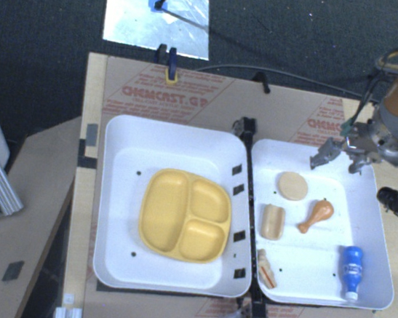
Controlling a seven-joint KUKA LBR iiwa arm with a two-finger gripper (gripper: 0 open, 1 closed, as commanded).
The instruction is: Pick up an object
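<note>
Bench (83, 197) on dark floor (42, 22), two bins (124, 144); pincer (341, 156) spread open, holding nothing.

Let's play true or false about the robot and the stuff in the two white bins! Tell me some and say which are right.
1. The yellow tray sits in the left bin. True.
2. The blue bottle is standing upright. False: it lies on its side in the right bin.
3. The gripper holds the drumstick. False: the drumstick lies in the bin, apart from it.
4. The round cookie is in the right bin. True.
</note>
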